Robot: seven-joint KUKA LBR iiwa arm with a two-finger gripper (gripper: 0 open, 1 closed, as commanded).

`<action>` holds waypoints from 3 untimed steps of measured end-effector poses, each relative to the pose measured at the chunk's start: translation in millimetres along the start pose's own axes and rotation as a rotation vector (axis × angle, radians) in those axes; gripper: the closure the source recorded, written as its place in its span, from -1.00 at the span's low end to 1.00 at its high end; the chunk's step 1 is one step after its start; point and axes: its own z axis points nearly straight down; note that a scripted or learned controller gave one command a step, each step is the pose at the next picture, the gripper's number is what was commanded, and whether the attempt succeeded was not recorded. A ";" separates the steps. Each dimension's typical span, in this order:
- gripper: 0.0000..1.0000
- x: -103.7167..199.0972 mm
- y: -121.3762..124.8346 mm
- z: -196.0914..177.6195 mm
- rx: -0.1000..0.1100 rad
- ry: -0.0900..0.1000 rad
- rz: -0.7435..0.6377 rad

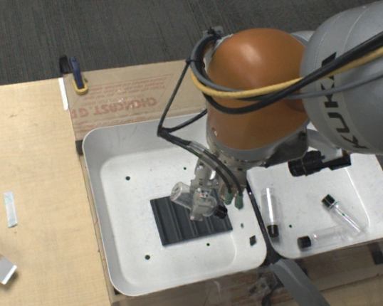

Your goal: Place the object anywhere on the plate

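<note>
1. Camera view: the grey KUKA arm, reaching in from the right, is leaning over the left bin so that its wrist is pointing down at the work.
2. Directly beneath the gripper, the dark ribbed plate is lying flat on that bin's floor, serving as the drop target.
3. A clear, glassy object is sitting at the fingertips above the plate's upper right part; whether the gripper is clamping it or standing wide cannot be told.
4. Right of the gripper, small vials are waiting in the right bin.

Chunky grey arm with a big glossy orange band, black and yellow cables looped across it, black KUKA lettering on the grey shell beside that band.
</note>
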 end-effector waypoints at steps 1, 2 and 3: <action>1.00 -17.8 -50.8 -17.4 -0.002 -0.003 -0.083; 1.00 -24.7 -69.6 -28.9 -0.002 -0.005 -0.204; 1.00 -12.3 -36.1 7.6 -0.001 -0.001 -0.277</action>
